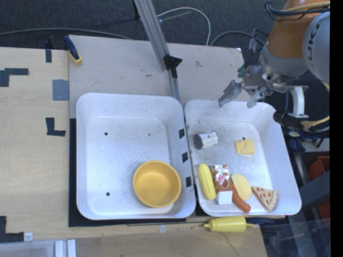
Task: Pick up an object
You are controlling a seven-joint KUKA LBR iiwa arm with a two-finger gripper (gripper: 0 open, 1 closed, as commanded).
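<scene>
Gripper: the gripper (239,97) hangs over the far rim of the right bin (278,138) — fingers spread, nothing between them, touching nothing.
Progress: no pick made yet — the reach, the closing and the lift all look left to do.
Nearest things: cylinder (206,140) and cheese (245,146), on the bin floor below the gripper.
Further off: corn (206,181), sausage (239,201), waffle (266,198) by the near rim; bowl (156,183) in the left bin (91,143).
</scene>
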